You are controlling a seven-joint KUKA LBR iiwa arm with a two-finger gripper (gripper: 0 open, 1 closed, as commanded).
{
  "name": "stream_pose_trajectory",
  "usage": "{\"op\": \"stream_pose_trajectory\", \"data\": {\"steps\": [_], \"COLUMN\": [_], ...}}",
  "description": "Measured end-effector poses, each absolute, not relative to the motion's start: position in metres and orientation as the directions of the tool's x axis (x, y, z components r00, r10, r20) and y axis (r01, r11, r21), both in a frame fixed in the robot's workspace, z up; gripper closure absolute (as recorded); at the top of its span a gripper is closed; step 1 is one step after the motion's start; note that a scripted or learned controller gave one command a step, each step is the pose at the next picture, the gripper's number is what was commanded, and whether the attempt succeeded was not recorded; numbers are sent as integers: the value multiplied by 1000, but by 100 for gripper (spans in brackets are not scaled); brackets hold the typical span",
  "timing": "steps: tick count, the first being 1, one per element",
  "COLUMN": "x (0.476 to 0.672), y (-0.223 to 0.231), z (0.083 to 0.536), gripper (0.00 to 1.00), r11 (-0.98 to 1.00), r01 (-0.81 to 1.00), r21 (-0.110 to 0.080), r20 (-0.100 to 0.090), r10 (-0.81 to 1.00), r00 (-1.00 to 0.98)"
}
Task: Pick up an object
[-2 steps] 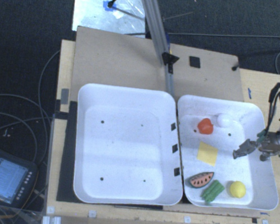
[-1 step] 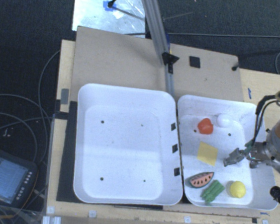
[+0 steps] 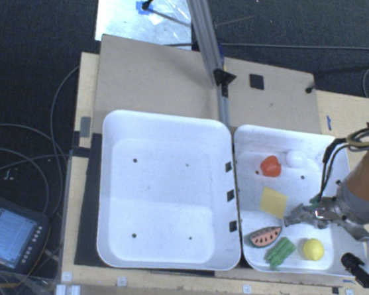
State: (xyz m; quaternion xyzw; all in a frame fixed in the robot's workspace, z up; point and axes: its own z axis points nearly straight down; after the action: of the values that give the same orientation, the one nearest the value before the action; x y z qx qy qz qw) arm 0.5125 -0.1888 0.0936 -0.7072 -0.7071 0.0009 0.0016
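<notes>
Dark carpet surrounds the desk [image 3: 179, 83]; the gripper [image 3: 304, 215], jaw state perhaps unreadable, hovers with the lemon [image 3: 313, 249] at its five o'clock.

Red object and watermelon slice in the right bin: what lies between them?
In the camera view, the yellow square block lies between the red object and the watermelon slice, apart from both, on the right bin floor.

two white bins [image 3: 173, 129], one red pepper [image 3: 270, 165], one yellow block [image 3: 273, 202], one watermelon slice [image 3: 264, 237], one green piece [image 3: 280, 251], one lemon [image 3: 313, 249]
</notes>
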Motion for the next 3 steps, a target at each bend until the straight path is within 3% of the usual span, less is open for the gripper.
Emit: {"op": "stream_pose_trajectory", "data": {"steps": [1,3], "x": [514,520], "y": [-189,-188], "z": [106,211], "gripper": [100,100], "r11": [0,1], "r01": [1000,1000], "r21": [1,4], "r20": [0,-1], "r10": [1000,1000], "r00": [0,-1]}}
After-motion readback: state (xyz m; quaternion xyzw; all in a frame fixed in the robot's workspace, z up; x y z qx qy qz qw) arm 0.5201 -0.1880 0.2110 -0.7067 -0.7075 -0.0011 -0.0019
